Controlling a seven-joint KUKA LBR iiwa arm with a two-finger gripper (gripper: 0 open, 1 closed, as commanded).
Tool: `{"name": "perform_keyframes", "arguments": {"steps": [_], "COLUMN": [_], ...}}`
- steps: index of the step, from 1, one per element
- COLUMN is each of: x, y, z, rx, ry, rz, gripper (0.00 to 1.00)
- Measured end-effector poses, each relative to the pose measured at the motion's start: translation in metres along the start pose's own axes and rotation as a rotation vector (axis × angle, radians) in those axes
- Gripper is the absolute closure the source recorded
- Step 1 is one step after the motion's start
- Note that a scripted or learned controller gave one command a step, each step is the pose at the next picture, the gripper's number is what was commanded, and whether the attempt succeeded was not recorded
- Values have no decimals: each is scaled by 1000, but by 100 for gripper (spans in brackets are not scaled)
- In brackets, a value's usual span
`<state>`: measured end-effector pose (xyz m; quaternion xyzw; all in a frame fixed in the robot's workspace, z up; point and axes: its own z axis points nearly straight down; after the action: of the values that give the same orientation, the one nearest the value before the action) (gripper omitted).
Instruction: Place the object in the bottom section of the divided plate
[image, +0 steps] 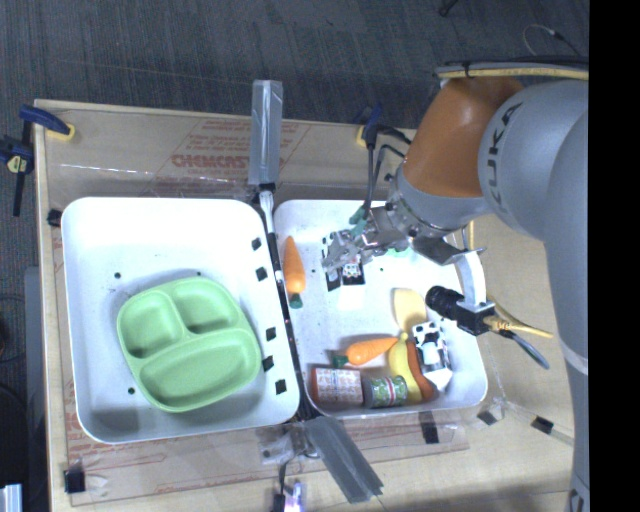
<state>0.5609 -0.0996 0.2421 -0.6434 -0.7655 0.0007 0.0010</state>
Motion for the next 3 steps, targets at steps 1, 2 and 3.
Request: {"name": "perform_keyframes", "arguments": {"steps": [1, 2, 3], "x": [64, 119, 118], "y": [-38, -66, -65], "z": [39, 52, 52], "rx": [3, 3, 2], "ry": [0, 0, 0], "rz": [21, 18, 20], "gripper": [100, 100, 0]}}
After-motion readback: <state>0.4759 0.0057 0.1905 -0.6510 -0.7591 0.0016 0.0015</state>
